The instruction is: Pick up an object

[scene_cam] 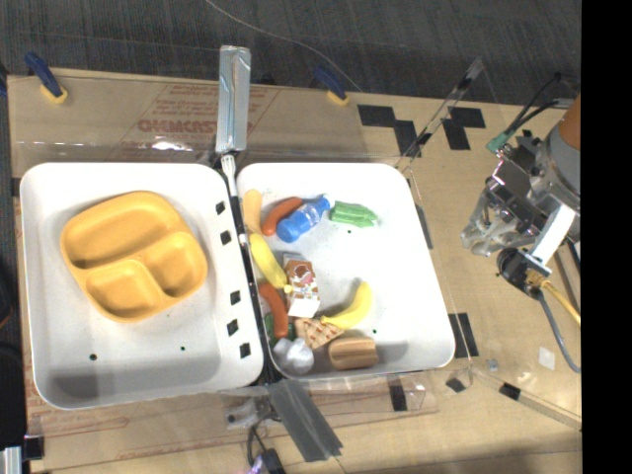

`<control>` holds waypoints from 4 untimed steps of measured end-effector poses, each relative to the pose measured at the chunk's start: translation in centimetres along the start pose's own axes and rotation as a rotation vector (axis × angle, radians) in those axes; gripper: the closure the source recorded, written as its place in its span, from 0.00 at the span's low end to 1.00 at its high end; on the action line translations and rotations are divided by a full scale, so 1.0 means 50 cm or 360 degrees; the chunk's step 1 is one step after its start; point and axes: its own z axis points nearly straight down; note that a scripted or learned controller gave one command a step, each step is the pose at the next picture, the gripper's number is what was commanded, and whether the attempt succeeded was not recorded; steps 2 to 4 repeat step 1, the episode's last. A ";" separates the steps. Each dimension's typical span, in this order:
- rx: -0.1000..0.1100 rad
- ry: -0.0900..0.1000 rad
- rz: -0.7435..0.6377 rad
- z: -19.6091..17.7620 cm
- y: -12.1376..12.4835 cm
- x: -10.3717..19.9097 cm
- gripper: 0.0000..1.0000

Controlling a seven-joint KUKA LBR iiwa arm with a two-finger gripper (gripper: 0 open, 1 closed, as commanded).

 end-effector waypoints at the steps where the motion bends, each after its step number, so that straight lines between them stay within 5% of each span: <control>1: 0.0015 -0.0005 -0.0113 0.136 0.020 0.092 1.00; 4: 0.0015 -0.0005 -0.0113 0.136 0.020 0.092 1.00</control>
